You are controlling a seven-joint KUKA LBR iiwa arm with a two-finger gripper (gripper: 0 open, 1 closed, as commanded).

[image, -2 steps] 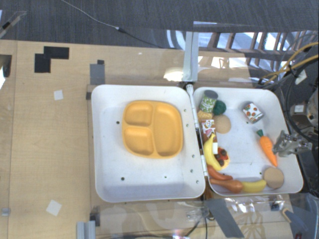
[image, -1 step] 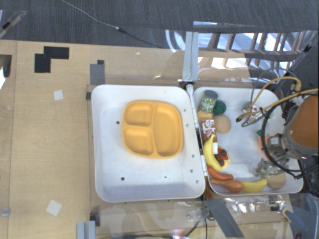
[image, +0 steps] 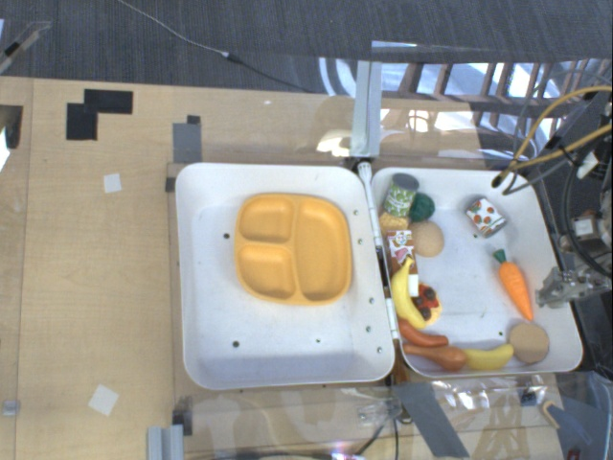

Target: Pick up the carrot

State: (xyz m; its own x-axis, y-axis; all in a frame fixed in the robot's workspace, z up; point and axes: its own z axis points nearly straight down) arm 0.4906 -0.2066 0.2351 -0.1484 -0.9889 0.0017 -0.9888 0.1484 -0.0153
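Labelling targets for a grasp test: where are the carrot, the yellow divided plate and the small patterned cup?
carrot (image: 515,288): camera view, mid orange body.
yellow divided plate (image: 292,247): camera view, centre ridge.
small patterned cup (image: 486,217): camera view, side wall.

You see the carrot (image: 515,287) lying in the right bin (image: 469,257) near its right wall, green top toward the patterned cup (image: 486,217). The yellow divided plate (image: 292,247) sits in the left bin (image: 206,343).

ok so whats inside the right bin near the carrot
In the right bin, the carrot lies alone by the right wall, a patterned cup above it and a tan ball below. Nothing covers it.
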